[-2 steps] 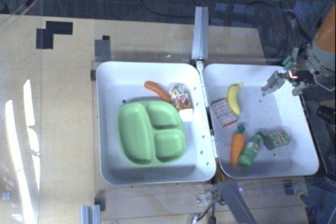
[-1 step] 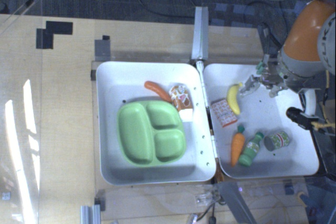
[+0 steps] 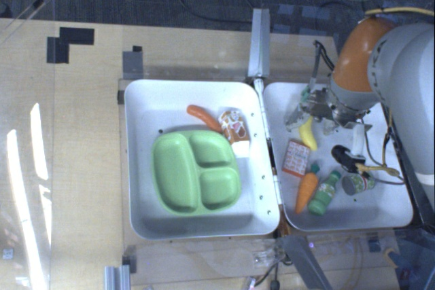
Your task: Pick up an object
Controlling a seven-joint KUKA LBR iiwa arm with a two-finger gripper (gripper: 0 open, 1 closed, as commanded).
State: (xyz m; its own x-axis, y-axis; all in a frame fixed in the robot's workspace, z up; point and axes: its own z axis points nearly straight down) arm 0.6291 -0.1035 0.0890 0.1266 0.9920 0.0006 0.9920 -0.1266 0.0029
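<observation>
The grey two-finger gripper (image 3: 309,113) hangs over the far part of the right white bin (image 3: 391,214), its tips just above a small yellow banana (image 3: 308,134); whether they grip it cannot be told; nearer the camera lie a red patterned card (image 3: 296,157), an orange carrot (image 3: 306,191) and a green bottle (image 3: 325,192); to the gripper's left, the left white bin (image 3: 139,214) holds a green divided tray (image 3: 197,171).

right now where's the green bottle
The green bottle lies in the right bin, near its front edge, just right of the carrot.
</observation>
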